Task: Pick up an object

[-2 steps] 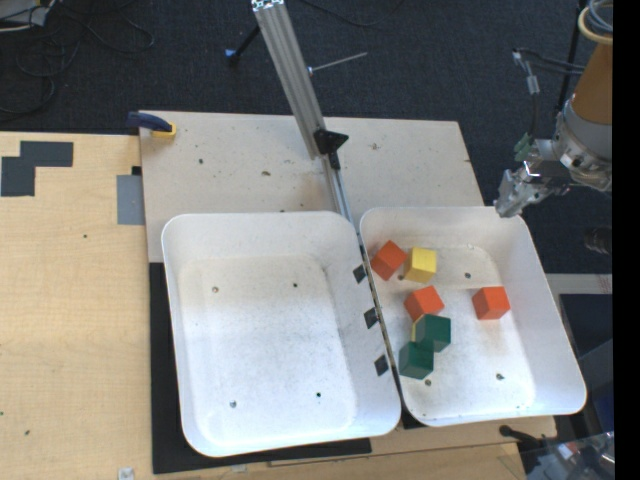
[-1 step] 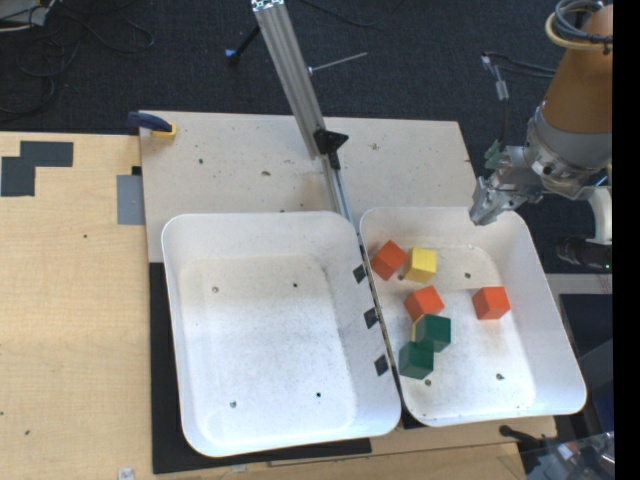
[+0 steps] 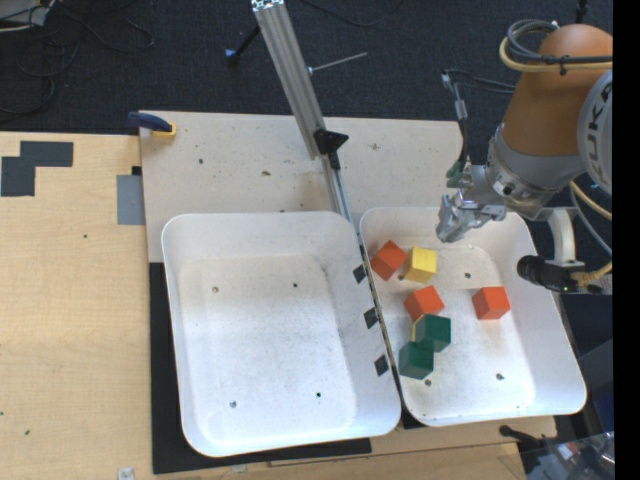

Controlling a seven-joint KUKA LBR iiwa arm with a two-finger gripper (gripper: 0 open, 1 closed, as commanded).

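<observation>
Several small blocks lie in the right bin (image 3: 545,368). An orange block (image 3: 389,260) and a yellow block (image 3: 421,265) sit side by side near the bin's back left. Below them are another orange block (image 3: 424,302) and two green blocks (image 3: 433,331) (image 3: 416,359), close together. A red-orange block (image 3: 490,303) lies alone to the right. My gripper (image 3: 452,230) hangs over the bin's back edge, up and right of the yellow block, with nothing seen between its fingers.
The left bin (image 3: 200,268) stands beside the right one, with black clips (image 3: 366,293) along the seam between them. A slanted aluminium post (image 3: 296,78) rises behind the bins. A black hose fitting (image 3: 545,270) juts in at the right bin's right rim.
</observation>
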